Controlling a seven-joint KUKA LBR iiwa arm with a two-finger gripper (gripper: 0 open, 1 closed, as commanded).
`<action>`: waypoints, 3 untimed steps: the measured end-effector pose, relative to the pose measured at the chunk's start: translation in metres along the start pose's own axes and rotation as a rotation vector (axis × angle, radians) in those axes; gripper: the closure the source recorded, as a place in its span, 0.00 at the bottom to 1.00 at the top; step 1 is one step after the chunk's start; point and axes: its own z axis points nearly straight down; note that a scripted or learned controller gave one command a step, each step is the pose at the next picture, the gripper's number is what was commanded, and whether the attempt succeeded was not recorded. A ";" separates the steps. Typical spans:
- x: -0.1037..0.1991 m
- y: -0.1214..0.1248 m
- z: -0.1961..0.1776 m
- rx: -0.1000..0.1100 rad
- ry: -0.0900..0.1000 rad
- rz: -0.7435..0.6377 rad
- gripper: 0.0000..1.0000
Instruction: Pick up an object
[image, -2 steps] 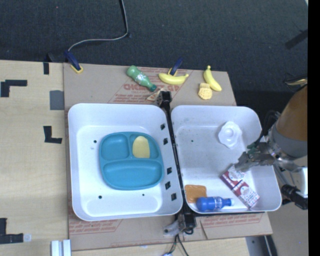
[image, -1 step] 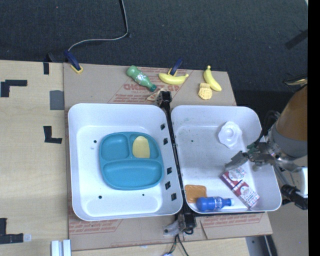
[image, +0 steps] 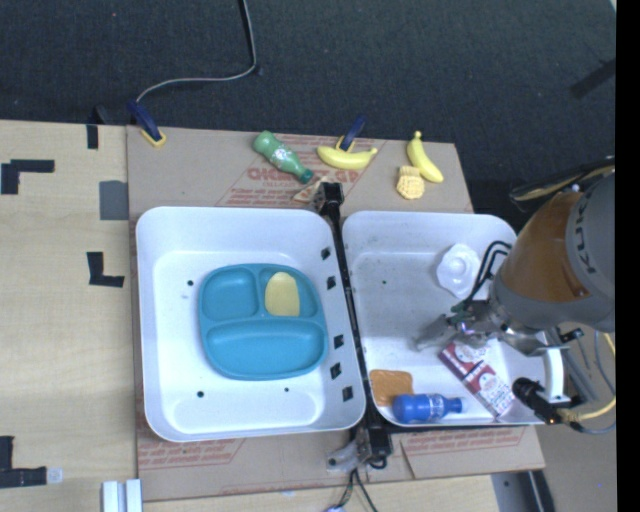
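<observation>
**Arm over the right bin, poised above a flat packet**

The gripper (image: 447, 332) hangs low in the right bin (image: 400, 245), its metal fingers (image: 432, 336) pointing toward the bin's middle and spread apart, with nothing between them. Just beside and below lies a red-and-white packet (image: 478, 374), flat on the bin floor and running slantwise toward the near right corner. Along the near wall rest a blue bottle (image: 424, 407) on its side and, touching its left end, an orange slab (image: 391, 383). A white cup (image: 457, 267) stands toward the far side. The left bin (image: 160, 300) holds a blue divided tray (image: 262, 322) with a yellow piece (image: 282, 294) in one upper compartment.

The packet is probably light and thin, with a slick wrapper; lying flat, it offers little edge, so a pinch across its narrow width seems best. The bottle, rounder and stiffer, would likely roll unless gripped across its body.
</observation>
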 end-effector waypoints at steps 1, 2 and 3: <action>-0.046 -0.026 -0.103 0.009 0.004 0.000 0.00; -0.016 -0.009 0.000 0.000 0.000 0.000 0.00; 0.005 0.053 0.003 0.003 0.003 -0.003 0.00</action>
